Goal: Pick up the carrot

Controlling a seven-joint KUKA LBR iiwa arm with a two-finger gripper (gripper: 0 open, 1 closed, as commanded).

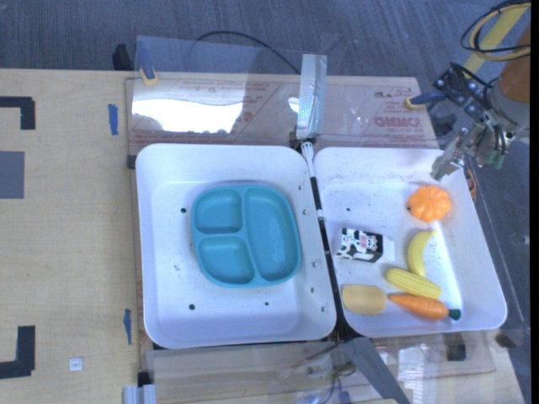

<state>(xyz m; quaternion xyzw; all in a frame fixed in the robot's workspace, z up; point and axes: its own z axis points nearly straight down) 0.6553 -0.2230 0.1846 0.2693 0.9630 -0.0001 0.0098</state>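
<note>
Jaws: at the right bin's [497,297] far right corner, above the rim; spread or pressed together, I cannot tell.
Gripper [446,165]: carries nothing visible, well apart from the carrot.
Carrot [418,306]: lies flat at the right bin's near edge, touching the corn [413,282], green tip toward the right corner.
Handling: probably light, stiff, smooth plastic; pinch across its thick middle.
Surroundings: pumpkin [429,203], banana [418,252] and potato [364,299] crowd it; pale counter [59,225], grey floor beyond.
</note>
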